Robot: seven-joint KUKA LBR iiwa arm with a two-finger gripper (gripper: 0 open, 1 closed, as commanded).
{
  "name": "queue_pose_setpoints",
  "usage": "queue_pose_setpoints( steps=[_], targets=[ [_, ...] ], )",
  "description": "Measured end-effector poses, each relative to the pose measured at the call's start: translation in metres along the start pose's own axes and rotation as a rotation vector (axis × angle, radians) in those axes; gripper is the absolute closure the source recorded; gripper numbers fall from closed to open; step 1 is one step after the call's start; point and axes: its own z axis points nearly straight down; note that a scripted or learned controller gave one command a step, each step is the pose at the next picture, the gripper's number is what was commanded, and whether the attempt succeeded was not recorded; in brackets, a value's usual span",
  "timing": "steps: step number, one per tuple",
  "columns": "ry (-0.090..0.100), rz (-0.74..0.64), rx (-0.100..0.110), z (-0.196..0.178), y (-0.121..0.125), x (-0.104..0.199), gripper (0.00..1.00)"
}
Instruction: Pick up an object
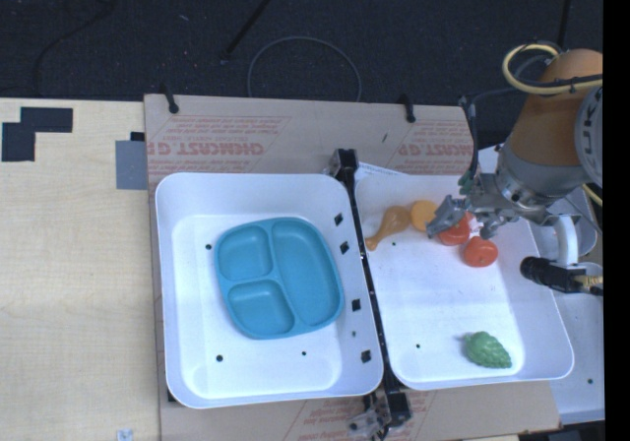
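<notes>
Where the grey wrist comes down over the far part of the right bin [433, 306], a small red piece [454, 232] lies on the bin floor directly under the jaws and is partly covered by them. The jaws sit low over it. Whether they are spread, pressed together or pinching the piece cannot be told from this slant, nor whether they touch it.

A second red piece [480, 252], rounder and fully in view, lies just beside the first on its near-right side, clear of the jaws. Left of the first red piece is a yellow-orange rounded piece [423, 214]. Next comes a tan gourd-shaped piece [393, 222], its narrow end pointing toward the divider between the bins. These two are touching or nearly so; cannot tell which. A green lumpy piece [488, 350] lies well apart from this group, near the near-right corner of the same bin.

The arm [551, 134], grey with an orange band above the wrist, reaches in from the right over the bin's far-right corner.

The left bin [246, 365] holds one blue divided plate [279, 277] with three compartments, lying flat, slightly askew and roughly centred.

The bins stand side by side, rims meeting along the middle, on a cardboard sheet [256, 139] with red print. The sheet rests on a pale wooden tabletop [69, 282].
</notes>
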Motion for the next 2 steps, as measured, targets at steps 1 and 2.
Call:
queue_pose_setpoints(
  steps=[1, 2],
  targets=[
    [-0.002, -0.001, -0.011, -0.006, 0.003, 0.000, 0.00],
    [0.000, -0.002, -0.004, 0.058, 0.004, 0.005, 0.00]
  ],
)
